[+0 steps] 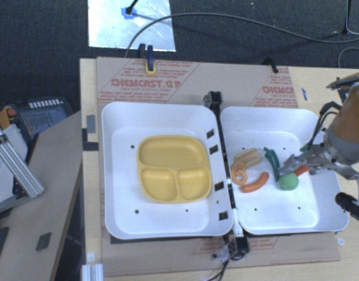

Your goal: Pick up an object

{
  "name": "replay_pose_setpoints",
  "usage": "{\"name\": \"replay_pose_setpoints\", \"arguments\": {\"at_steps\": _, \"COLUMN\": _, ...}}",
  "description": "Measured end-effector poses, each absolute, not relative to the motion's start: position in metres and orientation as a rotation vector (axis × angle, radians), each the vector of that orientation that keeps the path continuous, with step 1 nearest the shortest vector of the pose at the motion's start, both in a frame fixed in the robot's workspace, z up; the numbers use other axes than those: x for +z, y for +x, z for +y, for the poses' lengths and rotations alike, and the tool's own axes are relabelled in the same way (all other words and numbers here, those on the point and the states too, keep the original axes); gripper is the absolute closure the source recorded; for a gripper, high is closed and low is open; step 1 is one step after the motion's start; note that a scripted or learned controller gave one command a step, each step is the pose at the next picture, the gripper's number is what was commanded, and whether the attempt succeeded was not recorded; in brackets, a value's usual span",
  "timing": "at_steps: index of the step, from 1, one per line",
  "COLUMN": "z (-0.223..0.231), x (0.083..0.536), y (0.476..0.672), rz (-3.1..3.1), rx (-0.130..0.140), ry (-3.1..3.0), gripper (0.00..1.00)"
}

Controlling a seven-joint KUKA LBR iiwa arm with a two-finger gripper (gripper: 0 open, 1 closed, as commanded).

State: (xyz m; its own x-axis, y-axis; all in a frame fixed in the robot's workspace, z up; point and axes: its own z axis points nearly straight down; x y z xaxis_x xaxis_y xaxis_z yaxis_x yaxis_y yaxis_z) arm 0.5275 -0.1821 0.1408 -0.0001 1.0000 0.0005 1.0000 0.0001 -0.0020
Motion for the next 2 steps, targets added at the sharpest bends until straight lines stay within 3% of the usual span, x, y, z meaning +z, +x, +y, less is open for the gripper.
{"name": "replay_pose_setpoints", "arguments": {"at_steps": 1, "z": -0.182, "x": 0.089, "y": 0.527, "rz": -2.221, "rx": 0.001, "ry": -2.218, "gripper": 0.00}}
{"name": "replay_pose_setpoints", "arguments": {"at_steps": 2, "z": -0.182, "x": 0.102, "y": 0.529, "rz": -2.225, "rx": -0.002, "ry": -2.223, "gripper": 1.00}}
